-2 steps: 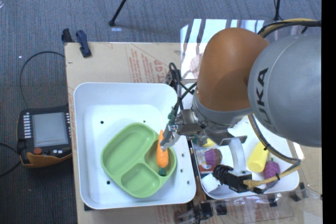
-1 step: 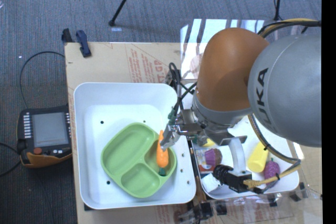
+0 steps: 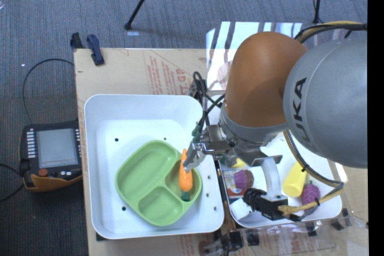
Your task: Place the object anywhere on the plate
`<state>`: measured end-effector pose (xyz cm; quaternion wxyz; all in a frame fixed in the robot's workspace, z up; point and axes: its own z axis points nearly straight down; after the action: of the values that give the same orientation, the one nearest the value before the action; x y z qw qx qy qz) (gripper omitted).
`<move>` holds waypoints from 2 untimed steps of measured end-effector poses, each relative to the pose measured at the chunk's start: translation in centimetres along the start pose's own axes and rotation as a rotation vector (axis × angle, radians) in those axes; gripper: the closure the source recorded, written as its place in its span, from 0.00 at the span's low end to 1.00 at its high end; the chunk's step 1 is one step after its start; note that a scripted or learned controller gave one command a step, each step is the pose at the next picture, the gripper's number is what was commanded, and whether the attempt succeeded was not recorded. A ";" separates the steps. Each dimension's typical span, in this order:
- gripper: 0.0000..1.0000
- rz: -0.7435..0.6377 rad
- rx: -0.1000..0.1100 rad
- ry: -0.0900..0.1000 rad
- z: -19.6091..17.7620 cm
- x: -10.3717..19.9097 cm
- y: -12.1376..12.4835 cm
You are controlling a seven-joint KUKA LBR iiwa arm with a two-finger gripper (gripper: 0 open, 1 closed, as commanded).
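Observation:
An orange carrot toy with a green leafy end lies over the right side of the green divided plate, which sits in the left white bin. My gripper hangs right at the carrot's upper end, touching or nearly touching it. The big grey and orange arm reaches in from the right and hides much of the right bin.
In the right bin I see a yellow object, a purple object and a purple-brown one. A blue clamp sits at the board's far left corner. A teach pendant lies on the floor to the left.

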<state>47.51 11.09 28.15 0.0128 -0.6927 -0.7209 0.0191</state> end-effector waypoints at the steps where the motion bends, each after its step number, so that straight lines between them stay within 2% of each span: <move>1: 0.00 0.000 0.000 0.000 0.0 0.0 0.0; 2: 0.00 0.000 0.000 0.000 0.0 0.0 0.0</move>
<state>47.51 11.10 28.15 0.0128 -0.6927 -0.7209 0.0191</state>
